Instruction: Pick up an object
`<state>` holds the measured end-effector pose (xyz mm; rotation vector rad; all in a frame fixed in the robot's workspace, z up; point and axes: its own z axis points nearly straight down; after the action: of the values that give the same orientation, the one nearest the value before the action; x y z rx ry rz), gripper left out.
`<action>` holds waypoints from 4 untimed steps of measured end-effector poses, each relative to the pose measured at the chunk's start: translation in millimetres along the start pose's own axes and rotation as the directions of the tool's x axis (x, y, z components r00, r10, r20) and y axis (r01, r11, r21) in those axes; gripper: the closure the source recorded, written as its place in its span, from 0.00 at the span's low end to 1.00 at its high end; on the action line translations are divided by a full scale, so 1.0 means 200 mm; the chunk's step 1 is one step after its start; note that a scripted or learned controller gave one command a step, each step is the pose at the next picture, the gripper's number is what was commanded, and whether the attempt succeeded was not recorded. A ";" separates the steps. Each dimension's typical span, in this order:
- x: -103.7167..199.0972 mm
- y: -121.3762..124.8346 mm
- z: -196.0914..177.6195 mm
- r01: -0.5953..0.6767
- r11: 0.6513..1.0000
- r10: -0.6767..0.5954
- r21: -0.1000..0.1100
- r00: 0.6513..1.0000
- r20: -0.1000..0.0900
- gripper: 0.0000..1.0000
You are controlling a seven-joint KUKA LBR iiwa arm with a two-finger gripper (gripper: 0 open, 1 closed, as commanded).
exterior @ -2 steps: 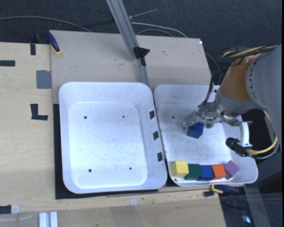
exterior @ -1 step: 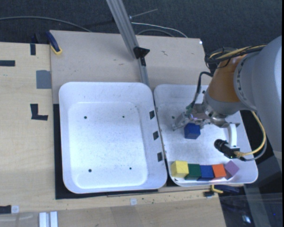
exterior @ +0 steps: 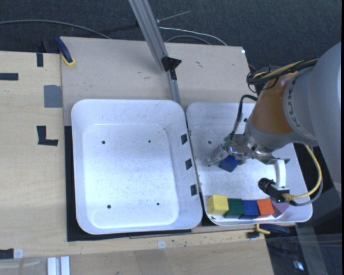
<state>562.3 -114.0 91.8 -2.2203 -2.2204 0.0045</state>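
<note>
Partly hidden blue block (exterior: 228, 164) under tool (exterior: 222, 156)

Left white bin (exterior: 83, 153) sitting on wooden bench (exterior: 23, 153). Metal pole (exterior: 152, 30) slanting across bench top toward bins. Black tape marks (exterior: 43, 135) lying on bench left side. Cables (exterior: 189, 36) trailing over dark floor.

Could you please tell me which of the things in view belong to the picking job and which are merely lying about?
Belonging to the job:
gripper, low in the right bin
blue block, right at the gripper
yellow block, green block, second blue block and orange block, in a row along the bin's near wall

Just lying about:
left bin
metal pole
</note>
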 end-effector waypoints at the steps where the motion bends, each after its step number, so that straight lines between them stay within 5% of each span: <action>1: -0.07 -0.14 0.00 -0.001 1.000 0.001 0.002 1.000 0.000 0.00; 2: -0.01 0.14 0.00 0.004 1.000 -0.004 -0.005 1.000 -0.001 0.00; 3: 0.06 0.00 0.00 0.000 1.000 0.000 0.000 1.000 0.000 0.00; 4: 0.06 0.00 -0.04 0.001 1.000 -0.001 0.002 1.000 -0.001 1.00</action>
<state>562.0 -101.4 100.8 -2.2173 -2.2204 0.0047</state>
